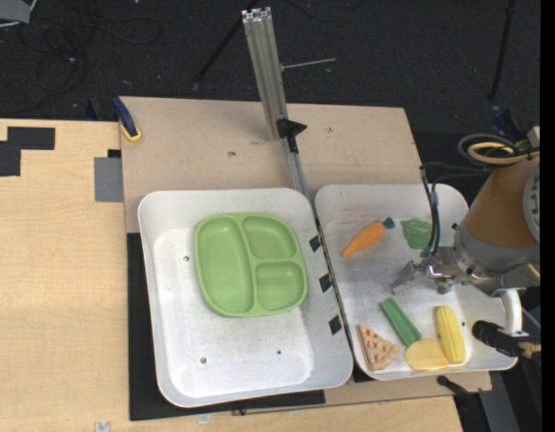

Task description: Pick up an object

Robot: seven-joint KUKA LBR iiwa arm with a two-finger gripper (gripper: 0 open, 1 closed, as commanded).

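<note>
A: Where is the claw [412, 277], and in what state?

B: It sits low in the right bin [349, 207], at the end of the grey arm [497, 241] with its orange band. Its metal fingers point toward the bin's middle — whether they are apart or together I cannot tell. Nothing is visibly held between them.

A: Which objects lie nearest the claw?

B: Just above it, toward the far rim, a green leafy toy [417, 233]. To its upper left, the orange carrot [365, 238], lying at a slant with its green tip toward the arm. Directly below the claw, near but not touching, the green stick [400, 321], also at a slant.

A: And farther off?

B: Below and to the arm side, the yellow corn cob [450, 333], upright in the picture, with the pale yellow lemon-shaped piece [426, 356] touching its lower end. Below and to the left of the claw, the pizza slice [377, 347] in the bin's near corner.

A: What is well apart from the claw?

B: The left bin [169, 331], holding a green divided plate [250, 265] with three compartments. Both bins rest on the tabletop [205, 142] — a metal post [266, 70] rises behind them.
</note>
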